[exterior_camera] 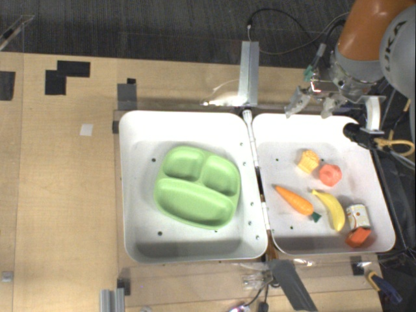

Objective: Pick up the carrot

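Gripper (311, 104) hangs over the back rim of the right bin (286, 229), fingers spread open, nothing between them, arm (367, 18) coming in from upper right. Carrot (294, 199) lies well apart from it on the right bin floor, near the front left, tip pointing back-left, banana (331, 208) just beside its leaf end, corn (308, 160) and a red fruit (330, 174) behind. Left bin (130, 174) holds a green tray (196, 186).
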You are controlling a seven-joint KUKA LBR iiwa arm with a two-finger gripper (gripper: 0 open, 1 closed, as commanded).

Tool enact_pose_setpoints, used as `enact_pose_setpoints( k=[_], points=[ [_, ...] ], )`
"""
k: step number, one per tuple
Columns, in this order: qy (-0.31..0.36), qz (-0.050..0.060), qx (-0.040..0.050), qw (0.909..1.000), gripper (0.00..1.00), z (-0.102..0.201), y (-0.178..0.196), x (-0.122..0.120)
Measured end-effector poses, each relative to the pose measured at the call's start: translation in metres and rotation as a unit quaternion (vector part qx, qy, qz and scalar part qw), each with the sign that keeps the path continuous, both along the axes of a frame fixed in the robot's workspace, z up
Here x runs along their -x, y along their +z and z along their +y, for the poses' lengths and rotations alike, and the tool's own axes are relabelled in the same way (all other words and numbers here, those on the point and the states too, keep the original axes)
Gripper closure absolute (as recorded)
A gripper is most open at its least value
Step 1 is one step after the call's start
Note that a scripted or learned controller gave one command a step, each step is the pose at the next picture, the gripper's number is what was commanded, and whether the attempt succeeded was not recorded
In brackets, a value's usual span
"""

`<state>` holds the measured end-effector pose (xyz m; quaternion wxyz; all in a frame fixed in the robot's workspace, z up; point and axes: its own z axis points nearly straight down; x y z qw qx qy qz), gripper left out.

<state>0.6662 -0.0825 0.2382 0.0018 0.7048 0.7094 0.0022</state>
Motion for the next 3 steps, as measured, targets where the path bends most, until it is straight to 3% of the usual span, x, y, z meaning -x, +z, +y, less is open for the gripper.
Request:
enact_pose_setpoints(
  k=[1, 2, 3],
  points=[
    [0.032, 0.001, 0.0002, 0.9995, 0.0, -0.012, -0.113, 0.049],
    [0.084, 0.001, 0.0005, 0.9965, 0.0, -0.009, -0.119, 0.119],
    [0.09, -0.006, 0.0016, 0.9959, 0.0, -0.012, -0.148, 0.16]
  ],
)
